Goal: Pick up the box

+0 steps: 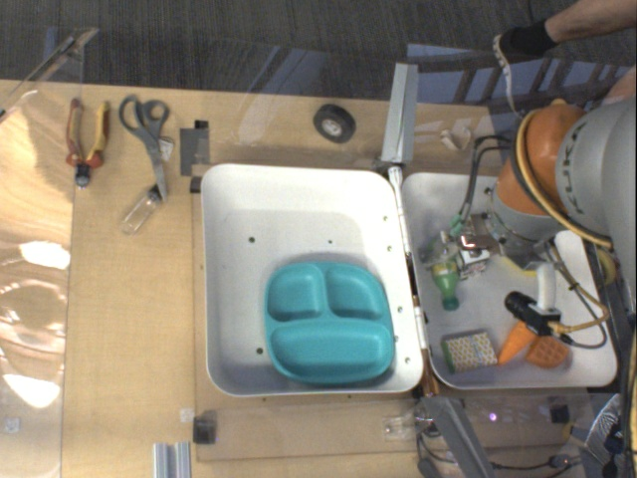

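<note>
The box (469,350), a small speckled thing, lies flat near the front edge of the right bin (428,192). The pincer (462,257) hovers well behind it, over a green bottle (445,285); I cannot tell how it is set. Coming down here, it could catch the bottle instead, and the orange toy (532,347) beside the box might snag a later grasp.

Teal divided tray (328,322) is sitting in white left bin (229,267). Right bin (428,202) is showing white. Speckled tan box (469,350), green bottle (446,283) and orange items (532,347) are lying lower right.
</note>
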Motion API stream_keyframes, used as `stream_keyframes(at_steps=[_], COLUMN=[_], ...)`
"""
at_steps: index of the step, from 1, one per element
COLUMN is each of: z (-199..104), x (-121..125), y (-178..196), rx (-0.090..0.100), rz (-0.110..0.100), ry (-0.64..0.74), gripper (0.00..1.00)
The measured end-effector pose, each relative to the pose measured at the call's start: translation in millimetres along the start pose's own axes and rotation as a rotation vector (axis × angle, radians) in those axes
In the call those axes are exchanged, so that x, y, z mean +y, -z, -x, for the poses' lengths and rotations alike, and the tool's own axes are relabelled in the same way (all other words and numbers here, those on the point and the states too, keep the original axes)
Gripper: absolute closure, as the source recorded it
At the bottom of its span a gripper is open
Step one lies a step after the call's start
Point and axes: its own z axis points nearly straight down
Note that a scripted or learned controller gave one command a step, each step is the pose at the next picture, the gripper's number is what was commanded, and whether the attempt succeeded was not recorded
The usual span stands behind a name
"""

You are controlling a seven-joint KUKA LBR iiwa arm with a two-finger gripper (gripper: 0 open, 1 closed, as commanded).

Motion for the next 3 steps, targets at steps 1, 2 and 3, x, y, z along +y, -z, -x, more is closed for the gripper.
stream_keyframes(at_steps=[1,2,3], z=[-0.9,18.4,-10.4], x=[2.2,79.2,64.0], y=[11.5,80.6,4.4], rx=[0.0,0.001,0.002], rz=[0.005,-0.01,-0.011], ry=[0.003,0.061,0.024], gripper=[1.0,1.0,1.0])
